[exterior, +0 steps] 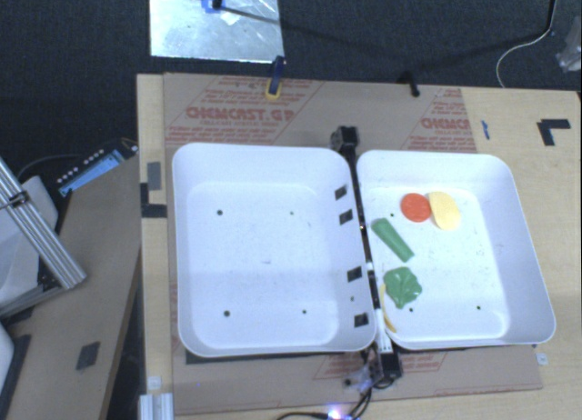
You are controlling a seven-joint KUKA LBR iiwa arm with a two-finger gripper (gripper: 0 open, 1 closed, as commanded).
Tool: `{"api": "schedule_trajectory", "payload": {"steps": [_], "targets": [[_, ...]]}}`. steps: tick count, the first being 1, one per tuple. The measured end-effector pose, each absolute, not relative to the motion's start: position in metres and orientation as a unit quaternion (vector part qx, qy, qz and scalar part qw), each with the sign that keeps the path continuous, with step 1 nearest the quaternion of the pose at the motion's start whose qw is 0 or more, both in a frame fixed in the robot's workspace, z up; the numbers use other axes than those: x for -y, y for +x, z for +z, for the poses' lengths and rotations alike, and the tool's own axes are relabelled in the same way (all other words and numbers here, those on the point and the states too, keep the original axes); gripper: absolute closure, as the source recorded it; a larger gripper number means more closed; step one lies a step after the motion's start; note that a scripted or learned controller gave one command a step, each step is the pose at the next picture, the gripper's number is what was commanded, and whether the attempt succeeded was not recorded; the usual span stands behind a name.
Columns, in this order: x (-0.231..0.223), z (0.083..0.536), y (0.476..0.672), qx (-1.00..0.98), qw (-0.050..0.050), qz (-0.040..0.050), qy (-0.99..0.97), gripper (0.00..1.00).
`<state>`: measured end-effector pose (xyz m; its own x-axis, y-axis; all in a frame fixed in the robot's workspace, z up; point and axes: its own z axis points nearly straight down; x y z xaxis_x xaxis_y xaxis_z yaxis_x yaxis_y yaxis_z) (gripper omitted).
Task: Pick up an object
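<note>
We judge the pick not yet begun. Around the orange disc [416, 208] lie a yellow piece [445, 210] (touching it) and two green pieces below-left; the gripper's state we cannot tell.

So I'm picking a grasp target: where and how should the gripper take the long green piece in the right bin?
Grip the long green piece across its narrow width at mid-length, coming straight down from above. It lies flat and slanted, with bare bin floor along both long sides. The orange disc sits close to its upper end and the green lump near its lower end, so the middle looks safest.
</note>
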<state>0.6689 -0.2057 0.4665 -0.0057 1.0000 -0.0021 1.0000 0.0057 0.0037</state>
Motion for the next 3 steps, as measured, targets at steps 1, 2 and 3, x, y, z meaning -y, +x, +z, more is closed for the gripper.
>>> {"api": "schedule_trajectory", "payload": {"steps": [1, 2, 3], "targets": [[0.2057, 0.4680, 0.6689, -0.709, 0.002, 0.0004, 0.705, 1.00], [0.2057, 0.4697, 0.6689, -0.709, 0.002, 0.0003, 0.705, 1.00], [0.2055, 0.4696, 0.6689, -0.709, 0.002, 0.0003, 0.705, 1.00]]}}
